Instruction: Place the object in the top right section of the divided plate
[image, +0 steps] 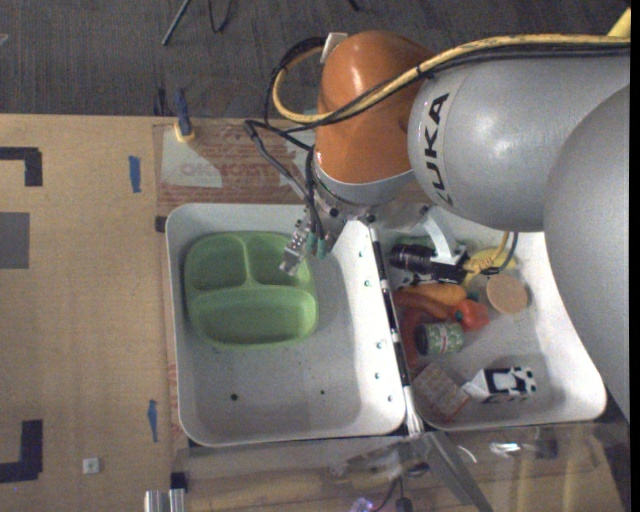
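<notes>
- My gripper (296, 252) hangs over the green divided plate (250, 290), at its top right section, bc that's the drop spot.
- Fingers: can't tell if open or closed; too small and blurred.
- Object: can't make it out at my tips; may be there.
- Plate sits in the left bin (290, 400), upper part.
- Clutter in right bin (570, 350), well apart from plate.
</notes>
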